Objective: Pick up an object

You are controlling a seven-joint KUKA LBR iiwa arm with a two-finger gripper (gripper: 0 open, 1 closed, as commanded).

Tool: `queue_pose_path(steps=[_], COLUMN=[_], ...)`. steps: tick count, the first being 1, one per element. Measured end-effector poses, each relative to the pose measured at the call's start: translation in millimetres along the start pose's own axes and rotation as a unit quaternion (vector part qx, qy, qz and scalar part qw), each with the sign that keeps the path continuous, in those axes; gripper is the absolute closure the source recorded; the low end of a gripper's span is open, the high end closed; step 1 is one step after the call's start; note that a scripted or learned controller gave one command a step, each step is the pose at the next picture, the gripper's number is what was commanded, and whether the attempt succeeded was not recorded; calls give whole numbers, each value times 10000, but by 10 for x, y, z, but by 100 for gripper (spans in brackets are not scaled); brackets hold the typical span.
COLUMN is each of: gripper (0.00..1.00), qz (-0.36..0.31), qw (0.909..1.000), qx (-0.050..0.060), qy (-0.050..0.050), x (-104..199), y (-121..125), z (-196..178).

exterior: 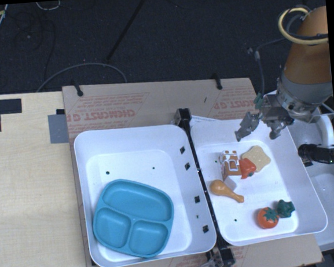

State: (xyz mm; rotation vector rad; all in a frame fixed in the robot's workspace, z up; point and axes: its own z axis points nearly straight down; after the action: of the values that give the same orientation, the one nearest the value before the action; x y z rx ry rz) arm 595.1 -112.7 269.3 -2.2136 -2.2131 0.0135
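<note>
— Over the right bin (313, 216): gripper (260, 126) hanging above the far right corner, fingers spread apart, nothing between them; grey arm (305, 83) with orange band reaching in from the right.

— And in that bin?

— Near the middle, a cluster: small white-and-red block (230, 162) touching a red piece (247, 168), tan bread-like slice (257, 157) just beside on the right; all well clear of the gripper, toward the bin's centre; just nearer the front edge, a tan drumstick (226, 190) lying at a slant; at the front right corner, an orange tomato (267, 218) with a dark green piece (285, 208) touching its right side.

— Left bin (93, 148)?

— Blue divided plate (133, 218), three compartments, lying flat at the front left corner; far half of the bin floor bare white.

— Under both?

— Brown cardboard sheet (152, 102) with red lettering, showing past the far edges; pale wooden bench (27, 200) to the left.
</note>
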Motion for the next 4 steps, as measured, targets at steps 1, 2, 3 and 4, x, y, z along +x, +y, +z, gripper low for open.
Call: queue_pose_path(steps=[1, 2, 3, 4], gripper=[0, 0, 0, 0], qz=[-7, -2, 0, -4], qw=[10000, 10000, 10000, 10000], qx=[-54, -23, -29, -63], qy=[-6, -3, -3, -9], x=[-1, -27, -65, -53], y=[18, -30, 42, -17], z=[-61, 572, 1063, 1656])
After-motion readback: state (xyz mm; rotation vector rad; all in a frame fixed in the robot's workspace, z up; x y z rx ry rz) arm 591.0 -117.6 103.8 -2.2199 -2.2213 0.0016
